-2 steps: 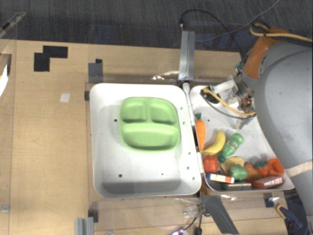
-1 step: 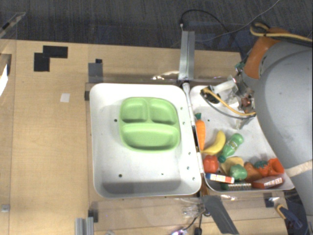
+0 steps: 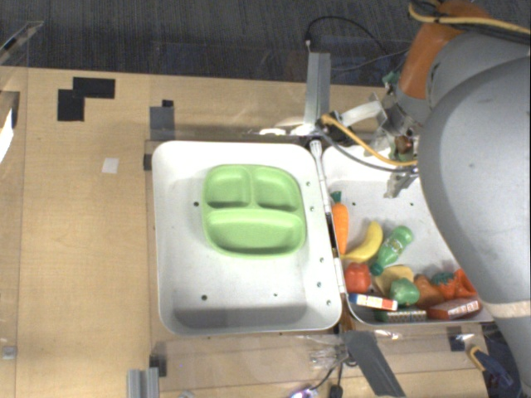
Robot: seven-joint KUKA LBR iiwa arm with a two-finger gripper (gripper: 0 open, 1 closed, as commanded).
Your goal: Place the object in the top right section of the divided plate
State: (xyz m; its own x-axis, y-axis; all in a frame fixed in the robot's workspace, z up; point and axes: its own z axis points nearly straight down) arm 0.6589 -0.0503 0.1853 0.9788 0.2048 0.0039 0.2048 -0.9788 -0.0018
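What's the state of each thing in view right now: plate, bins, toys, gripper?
Plate: upright in the left bin, nothing in its three sections.
Left bin: holds the plate.
Right bin: holds the toy food, piled at its near end.
Carrot: lying along the bin's left wall.
Banana: lying beside the carrot.
Green bottle: lying on the pile.
Gripper: above the right bin's far end; nothing seen between its fingers.
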